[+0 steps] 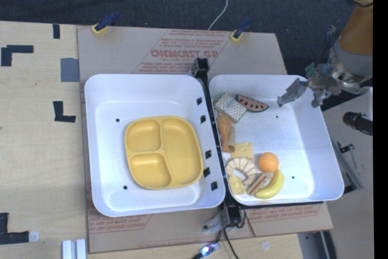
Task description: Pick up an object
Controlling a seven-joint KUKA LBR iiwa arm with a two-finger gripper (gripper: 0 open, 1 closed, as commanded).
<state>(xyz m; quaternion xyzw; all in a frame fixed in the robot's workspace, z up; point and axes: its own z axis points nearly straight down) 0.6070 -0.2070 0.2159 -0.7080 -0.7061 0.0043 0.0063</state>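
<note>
The right bin (303,136) holds several toy foods along its left and front sides. A watermelon slice (252,104) and a checkered square (230,107) lie at the back left, with a brown bread piece (226,131) below them. Near the front sit a pale yellow slice (243,151), a ring-shaped pastry (240,168), an orange (268,162), a banana (273,187) and a striped sausage piece (259,181). My gripper (303,95) hangs over the bin's back right corner, open, with nothing between its fingers, well right of the watermelon slice.
The left bin (103,100) contains a yellow divided plate (163,151). A black clip (200,66) joins the bins at the back. Both bins rest on cardboard (176,48). The right bin's middle and right floor is bare white.
</note>
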